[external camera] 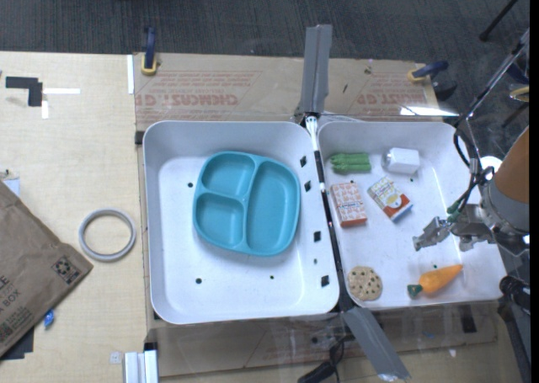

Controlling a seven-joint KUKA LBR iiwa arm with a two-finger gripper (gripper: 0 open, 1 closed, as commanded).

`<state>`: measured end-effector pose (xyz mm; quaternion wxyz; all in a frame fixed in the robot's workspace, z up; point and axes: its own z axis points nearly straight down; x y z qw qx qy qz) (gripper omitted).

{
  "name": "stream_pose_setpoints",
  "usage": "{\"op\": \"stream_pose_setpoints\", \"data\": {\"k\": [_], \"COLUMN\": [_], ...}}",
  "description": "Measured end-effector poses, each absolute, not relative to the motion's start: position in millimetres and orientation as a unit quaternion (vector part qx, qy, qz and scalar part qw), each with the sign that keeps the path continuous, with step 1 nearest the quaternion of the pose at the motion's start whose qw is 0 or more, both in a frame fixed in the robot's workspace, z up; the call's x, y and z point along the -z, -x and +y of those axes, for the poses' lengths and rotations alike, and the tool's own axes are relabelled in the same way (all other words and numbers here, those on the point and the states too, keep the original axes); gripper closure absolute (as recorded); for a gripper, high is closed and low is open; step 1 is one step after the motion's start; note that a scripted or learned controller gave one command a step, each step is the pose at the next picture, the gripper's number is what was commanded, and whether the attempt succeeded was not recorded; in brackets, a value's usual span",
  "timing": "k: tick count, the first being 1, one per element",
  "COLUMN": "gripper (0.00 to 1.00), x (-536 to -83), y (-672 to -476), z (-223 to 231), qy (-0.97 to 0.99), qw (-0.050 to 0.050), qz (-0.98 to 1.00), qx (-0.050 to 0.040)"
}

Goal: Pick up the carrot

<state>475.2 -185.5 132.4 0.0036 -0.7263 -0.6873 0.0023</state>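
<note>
The gripper point(438, 234) is above the right side of the right bin point(438, 133), at the end of the arm that enters from the right. Its jaws are spread apart and there is nothing between them; they point toward the left.

The nearest thing to the jaws is the carrot point(440, 279). It lies on the bin floor just below the jaws in the view, near them but not touching. It is orange with a small green end on its left, and it is a little tilted, the orange tip higher on the right.

Further from the jaws, to their lower left, there is a round cookie point(364, 283) near the front corner of the bin. To the upper left of the jaws lies a small carton point(390, 197) with red and white print, and beside it, more to the left, a red box point(348, 204). Beyond these, near the far wall, are a white block point(402, 160) and a green vegetable point(350, 162).

Far left of the jaws, the left bin point(168, 230) holds a blue divided plate point(248, 203). Still further, on the wooden bench, lies a roll of tape point(107, 234).
</note>
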Motion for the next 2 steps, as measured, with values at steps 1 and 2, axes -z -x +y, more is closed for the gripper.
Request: {"op": "stream_pose_setpoints", "data": {"k": [1, 2], "gripper": [0.00, 0.00], "x": [-132, -90], "y": [-475.2, -475.8], "z": [-186, -195], "qy": [0.726, 0.700], "qw": [0.004, 0.002], "qz": [-0.687, -0.714], "qx": [-0.0023, -0.0012]}}
